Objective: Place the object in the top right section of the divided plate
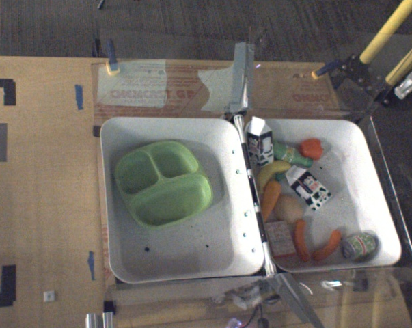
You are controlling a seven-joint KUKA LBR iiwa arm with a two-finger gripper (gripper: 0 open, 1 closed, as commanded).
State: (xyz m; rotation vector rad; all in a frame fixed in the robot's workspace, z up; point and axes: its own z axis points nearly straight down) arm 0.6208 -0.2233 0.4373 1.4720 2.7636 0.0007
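Nearest us, along the near edge of the right bin (382, 203), lie a round can (359, 246), two orange sausages (326, 244) and a small square biscuit (279, 236). How the jaws stand, I cannot tell.

The task's thing must be one of this heap, all in the right bin, well apart from the green plate (145, 214) in the left bin (117, 251). Which one is meant, the task doesn't say. There's a carrot (270, 198), a banana (272, 171), a cow-patched carton (308, 188) lying flat, a second carton (260, 142) upright at the far left corner, and a red piece (312, 148) beyond.

These look like toy food: light, stiff, probably slick plastic. I'd go for the flat carton across its narrow sides; it's boxy and partly clear of its neighbours. The carrot and banana are touching, so they're riskier.

The target section (175, 159) is the plate's far right pocket.

As for writing, the cartons show black patches but no words I can read, and the red print on the sheets (141, 87) beyond the bins runs upside down and blurred.
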